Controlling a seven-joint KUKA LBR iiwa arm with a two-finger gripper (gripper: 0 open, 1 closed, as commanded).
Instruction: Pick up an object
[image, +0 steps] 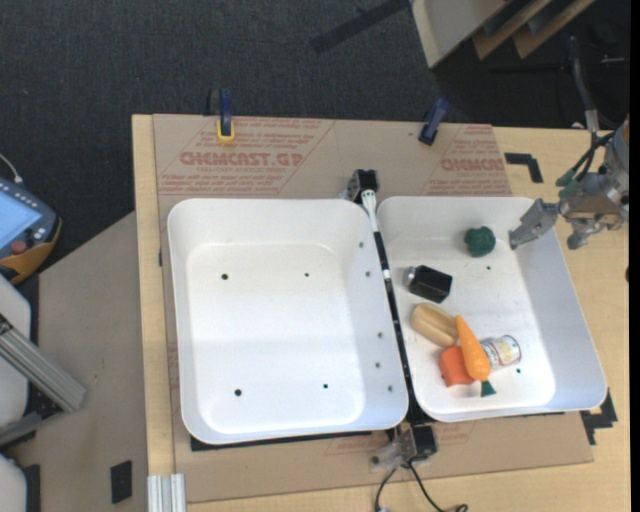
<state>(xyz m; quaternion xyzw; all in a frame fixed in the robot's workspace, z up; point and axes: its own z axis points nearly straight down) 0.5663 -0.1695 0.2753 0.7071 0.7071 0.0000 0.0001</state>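
Objects for picking: all in right bin (560, 300). Green lump (480, 240) near far edge; black block (430, 283) toward divider edge; tan cylinder (434, 325), carrot (471, 350), orange piece (453, 368) and small jar (501, 351) clustered, touching, near front edge. Gripper (553, 222) at far right corner, above rim, fingers spread, nothing between. Step: approach. Next: select target, centre above, descend, close. Green lump nearest and isolated.

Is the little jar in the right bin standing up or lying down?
Lying down. The jar rests on its side on the floor of the right bin, beside the carrot.
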